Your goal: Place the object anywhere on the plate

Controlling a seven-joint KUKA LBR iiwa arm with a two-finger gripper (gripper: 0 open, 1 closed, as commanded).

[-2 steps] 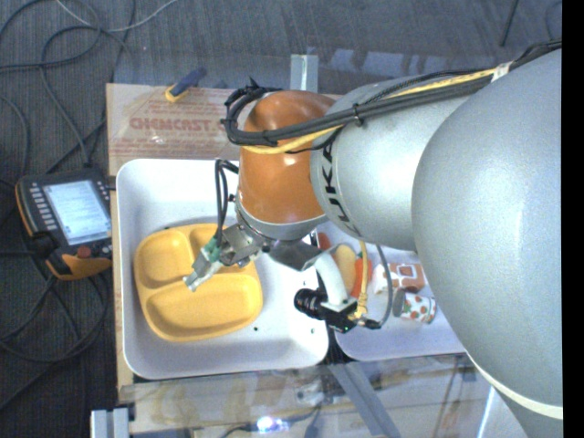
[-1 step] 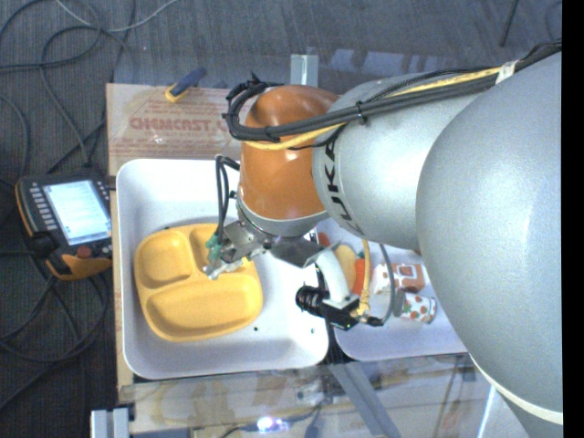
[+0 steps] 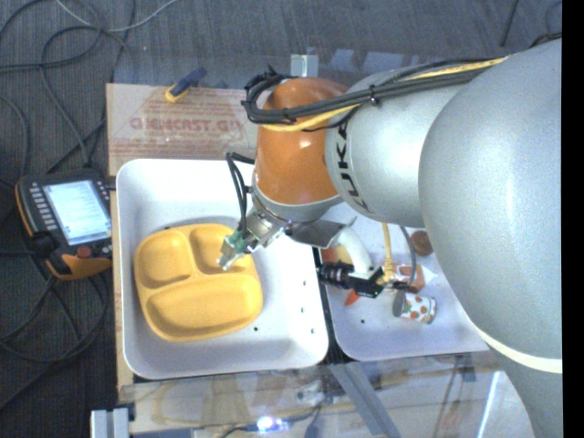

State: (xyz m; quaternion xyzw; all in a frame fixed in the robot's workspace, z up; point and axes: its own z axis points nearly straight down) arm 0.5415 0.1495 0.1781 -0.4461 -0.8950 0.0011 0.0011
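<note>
Fingers of the gripper (image 3: 228,255) pinch a small green thing (image 3: 235,242) over the yellow plate (image 3: 196,286) in the left white bin (image 3: 164,181); grey carpet (image 3: 73,53) with cables lies around.

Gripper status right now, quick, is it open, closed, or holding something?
Gripper: over the yellow plate in the left bin; open or closed cannot be told from this view, nor whether it holds anything.

Two white bins (image 3: 306,345), one yellow plate (image 3: 196,286), one teach pendant (image 3: 64,217), one arm (image 3: 438,144)
</note>
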